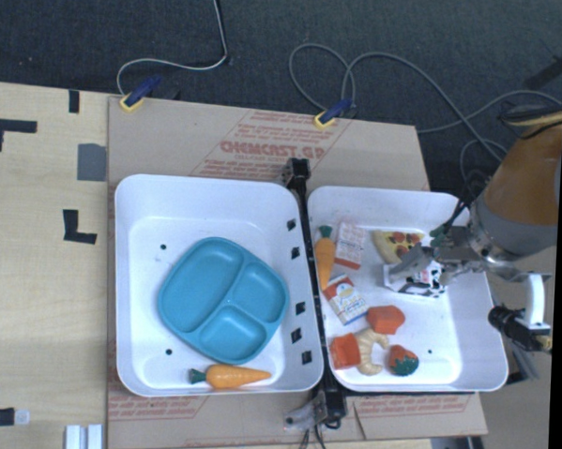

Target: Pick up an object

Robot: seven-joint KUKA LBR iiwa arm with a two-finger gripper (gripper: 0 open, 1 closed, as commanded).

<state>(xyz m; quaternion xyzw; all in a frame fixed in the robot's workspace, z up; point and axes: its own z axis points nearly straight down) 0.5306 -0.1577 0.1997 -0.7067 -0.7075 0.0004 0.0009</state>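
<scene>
The right bin (462, 364) holds several toy foods. Among them are an orange carrot (324, 259), two small cartons (350, 243) (346, 300), a yellow pizza slice (399, 242) and a red piece (386, 319). There are also an orange block (345, 350), a beige piece (371, 350) and a strawberry (403, 360). My gripper (413, 270) reaches in from the right and hangs low over the bin's upper right part. It sits just above a small black-and-white object (428, 287), which it partly hides. I see nothing clearly held.
In the left bin (136, 211) lie a blue divided plate (223, 298) and a second carrot (231, 378) near the front wall. A black divider (304, 267) joins the two bins. Cables run across the dark floor behind the bench.
</scene>
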